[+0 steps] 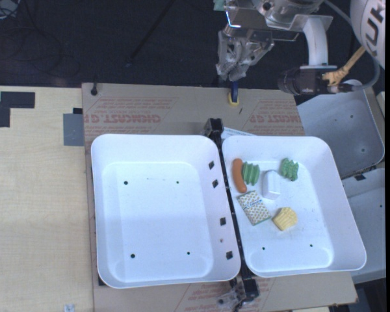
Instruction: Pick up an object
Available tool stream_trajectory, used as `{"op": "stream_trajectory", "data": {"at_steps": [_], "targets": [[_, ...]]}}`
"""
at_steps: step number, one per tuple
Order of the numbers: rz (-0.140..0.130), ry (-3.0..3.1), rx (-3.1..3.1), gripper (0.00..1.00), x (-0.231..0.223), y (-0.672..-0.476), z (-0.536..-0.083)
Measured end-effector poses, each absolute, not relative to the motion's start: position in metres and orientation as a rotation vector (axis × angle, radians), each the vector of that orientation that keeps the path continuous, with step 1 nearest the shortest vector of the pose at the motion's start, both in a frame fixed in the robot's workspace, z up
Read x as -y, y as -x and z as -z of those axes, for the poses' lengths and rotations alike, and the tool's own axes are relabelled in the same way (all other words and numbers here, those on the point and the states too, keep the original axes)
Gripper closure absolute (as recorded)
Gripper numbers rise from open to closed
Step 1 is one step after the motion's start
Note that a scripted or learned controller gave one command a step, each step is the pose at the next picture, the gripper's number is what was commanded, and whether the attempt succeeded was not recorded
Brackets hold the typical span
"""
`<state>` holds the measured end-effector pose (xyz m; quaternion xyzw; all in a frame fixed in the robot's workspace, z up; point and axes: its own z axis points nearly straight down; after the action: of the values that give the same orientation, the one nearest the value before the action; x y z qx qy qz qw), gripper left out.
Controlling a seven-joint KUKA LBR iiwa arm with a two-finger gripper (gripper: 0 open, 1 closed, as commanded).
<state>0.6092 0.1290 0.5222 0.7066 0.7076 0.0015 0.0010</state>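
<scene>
Two white bins: the left bin [110, 174] at nine o'clock and the right bin [325, 239] at three o'clock. Six small things lie in the right bin. One orange sausage [238, 175] sits at eleven o'clock of the cluster. Two green pieces: one [251, 172] just beside the sausage, one [288, 168] at one o'clock. One white block [272, 184] is at the centre. One patterned packet [254, 207] lies at seven o'clock. One yellow corn piece [285, 218] lies at five o'clock.

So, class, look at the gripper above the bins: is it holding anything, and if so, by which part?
Nothing is held. The gripper hangs above the bench behind the bins; the orange sausage-shaped toy and its neighbours lie in the right white bin.
</scene>
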Motion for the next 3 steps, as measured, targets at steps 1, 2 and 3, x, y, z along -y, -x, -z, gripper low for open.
{"op": "stream_trajectory", "data": {"at_steps": [1, 2, 3], "targets": [[0.017, -2.226, -2.225, 1.0, -0.134, -0.644, -0.446], [-0.005, -2.215, -2.227, 1.0, -0.181, -0.644, -0.515], [0.03, -2.231, -2.228, 1.0, -0.156, -0.63, -0.246]]}}
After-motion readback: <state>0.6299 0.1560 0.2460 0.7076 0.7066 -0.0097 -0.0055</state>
